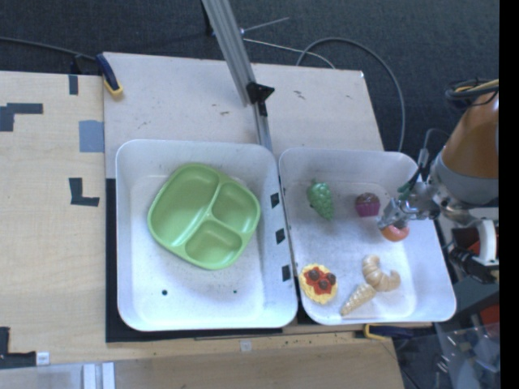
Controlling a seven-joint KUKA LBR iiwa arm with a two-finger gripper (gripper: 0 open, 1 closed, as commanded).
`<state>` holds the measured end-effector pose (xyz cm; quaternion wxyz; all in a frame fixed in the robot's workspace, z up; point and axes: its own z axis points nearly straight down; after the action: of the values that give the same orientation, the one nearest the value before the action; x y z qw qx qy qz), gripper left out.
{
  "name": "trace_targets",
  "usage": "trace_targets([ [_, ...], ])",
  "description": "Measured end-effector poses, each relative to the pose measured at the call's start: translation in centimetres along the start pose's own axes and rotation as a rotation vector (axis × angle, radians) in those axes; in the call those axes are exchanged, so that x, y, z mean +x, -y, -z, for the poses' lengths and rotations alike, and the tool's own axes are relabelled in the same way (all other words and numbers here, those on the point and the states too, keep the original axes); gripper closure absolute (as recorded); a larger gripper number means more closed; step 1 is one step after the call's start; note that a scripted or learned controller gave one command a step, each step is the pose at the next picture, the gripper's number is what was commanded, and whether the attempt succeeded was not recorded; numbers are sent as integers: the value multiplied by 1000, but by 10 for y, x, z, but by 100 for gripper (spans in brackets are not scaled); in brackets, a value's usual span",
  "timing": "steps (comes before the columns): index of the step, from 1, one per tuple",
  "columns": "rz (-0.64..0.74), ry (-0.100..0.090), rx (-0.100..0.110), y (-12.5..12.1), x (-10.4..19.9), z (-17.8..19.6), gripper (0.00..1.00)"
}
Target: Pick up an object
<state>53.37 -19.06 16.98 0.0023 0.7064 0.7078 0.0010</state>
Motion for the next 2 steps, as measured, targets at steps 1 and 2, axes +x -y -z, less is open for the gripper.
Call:
trace_targets([
  [1,-1,1,0,3,-8,59,100],
  [2,0,0,0,1,-8,112,100],
])
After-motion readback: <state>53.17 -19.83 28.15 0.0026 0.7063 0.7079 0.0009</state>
